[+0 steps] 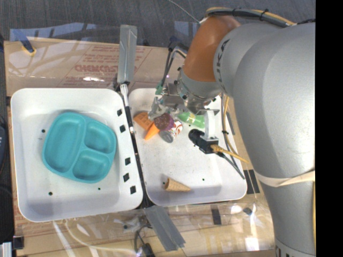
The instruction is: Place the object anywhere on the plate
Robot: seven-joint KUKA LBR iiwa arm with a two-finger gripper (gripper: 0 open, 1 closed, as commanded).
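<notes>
Camera view: gripper (170, 107) low over toy clutter near right white bin's (185, 194) divider edge, finger state unclear; teal sectioned plastic plate (79, 146) ringed by open floor.

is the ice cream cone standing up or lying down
Lying down: the cone rests on its side on the right bin's floor, pointed tip toward the right, apart from the toy pile.

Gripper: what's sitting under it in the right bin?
Under the gripper: a pile of toy food, with an orange carrot, a purple piece, a green piece. The arm covers the rest.
</notes>
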